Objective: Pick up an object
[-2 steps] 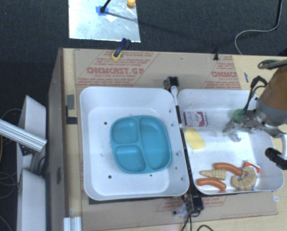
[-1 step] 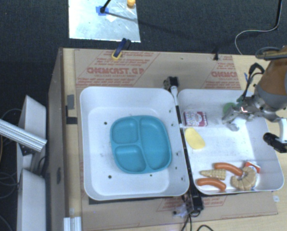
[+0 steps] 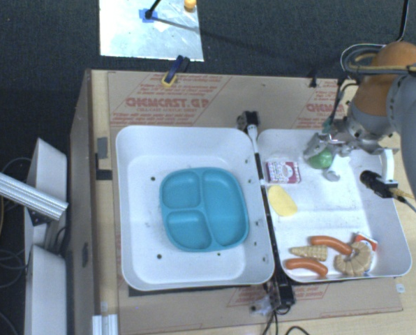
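My gripper [image 3: 324, 151] hangs over the far part of the right bin [image 3: 386, 208], with the arm reaching in from the right. A small round green object [image 3: 322, 160] sits between its metal fingers, and the gripper is shut on it. A small grey shadow lies on the bin floor just below it. Other things lie in the same bin. A red and white packet [image 3: 282, 171] is near the left wall, with a yellow piece [image 3: 282, 202] in front of it. Two sausages [image 3: 329, 243] [image 3: 305, 264] and tan bread-like pieces [image 3: 354, 259] lie at the near end.
The left bin [image 3: 135, 187] holds a blue divided plate [image 3: 203, 209]. A black divider rail [image 3: 261, 187] runs between the two bins. The bench is cardboard, and a grey metal frame [image 3: 26, 194] stands at its left.
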